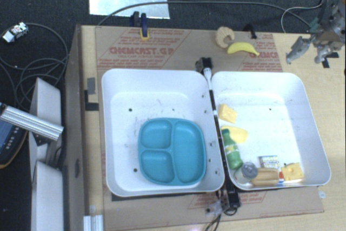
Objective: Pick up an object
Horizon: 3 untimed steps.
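The robot's hand (312, 51) hangs open and empty beyond the right bin (303, 96), where a small green bottle (232, 151), likely light, rigid and slippery, invites a mid-body grip.

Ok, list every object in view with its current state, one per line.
Blue divided plastic plate: flat in left bin.
Green bottle: lying in right bin.
Yellow cheese wedge: loose in right bin.
Yellow banana: on cardboard, outside bins.
Claw: above bench, holding nothing.
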{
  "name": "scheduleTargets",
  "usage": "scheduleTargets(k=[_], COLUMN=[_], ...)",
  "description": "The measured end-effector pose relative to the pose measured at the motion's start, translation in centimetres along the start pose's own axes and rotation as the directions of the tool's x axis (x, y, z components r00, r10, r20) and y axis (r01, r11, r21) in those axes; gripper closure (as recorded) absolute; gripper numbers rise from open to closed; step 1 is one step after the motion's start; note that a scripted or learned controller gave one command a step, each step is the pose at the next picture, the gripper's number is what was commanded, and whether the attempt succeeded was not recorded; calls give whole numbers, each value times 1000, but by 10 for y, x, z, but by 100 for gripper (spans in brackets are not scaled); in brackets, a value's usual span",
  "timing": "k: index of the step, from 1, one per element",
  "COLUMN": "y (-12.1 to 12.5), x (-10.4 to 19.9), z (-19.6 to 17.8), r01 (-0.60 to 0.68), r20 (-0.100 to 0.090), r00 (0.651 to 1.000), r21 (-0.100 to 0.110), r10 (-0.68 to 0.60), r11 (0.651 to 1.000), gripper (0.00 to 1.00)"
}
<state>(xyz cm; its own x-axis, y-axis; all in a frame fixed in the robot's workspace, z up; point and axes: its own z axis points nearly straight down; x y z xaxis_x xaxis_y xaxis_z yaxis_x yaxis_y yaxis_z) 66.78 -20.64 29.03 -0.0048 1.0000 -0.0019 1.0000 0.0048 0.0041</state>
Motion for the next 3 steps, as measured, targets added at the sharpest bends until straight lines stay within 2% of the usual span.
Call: scheduleTargets(k=[1, 2, 3], y=[-20, -3, -106], x=[107, 36, -1], z=[85, 81, 124], r01=[0, -3, -5], r20=[-4, 0, -1], r00=[1000, 1000, 1000], r21=[4, 2, 5], r10=[0, 3, 5], r11=[1000, 1000, 1000], gripper=[0, 0, 0])
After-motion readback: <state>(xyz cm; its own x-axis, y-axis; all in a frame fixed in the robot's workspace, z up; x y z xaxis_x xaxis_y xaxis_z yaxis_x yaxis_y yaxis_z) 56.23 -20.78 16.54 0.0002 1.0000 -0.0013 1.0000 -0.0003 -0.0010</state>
